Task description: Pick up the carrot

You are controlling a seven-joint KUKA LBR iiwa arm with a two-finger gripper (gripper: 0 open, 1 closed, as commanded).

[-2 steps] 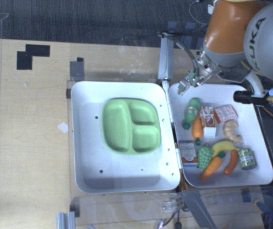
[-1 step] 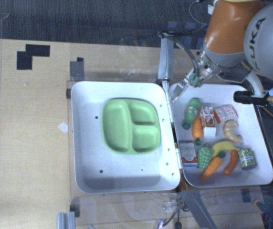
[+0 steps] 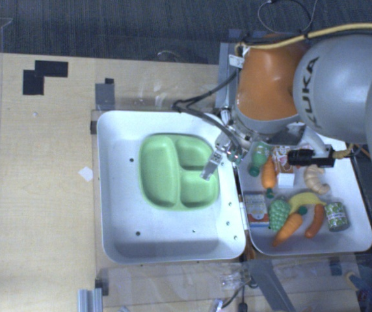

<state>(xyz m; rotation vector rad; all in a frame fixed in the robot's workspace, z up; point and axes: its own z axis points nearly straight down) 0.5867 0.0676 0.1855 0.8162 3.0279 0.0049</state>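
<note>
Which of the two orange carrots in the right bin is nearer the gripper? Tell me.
The upper carrot, by the right bin's left wall, closest to the gripper over the green plate. The lower carrot lies farther, near the front wall.

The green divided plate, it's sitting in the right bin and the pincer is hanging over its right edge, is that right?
Not quite. The camera view shows the green divided plate in the left bin, not the right one. The rest stands: the pincer hangs over the plate's right edge. The right bin holds the carrot among other toy foods.
</note>
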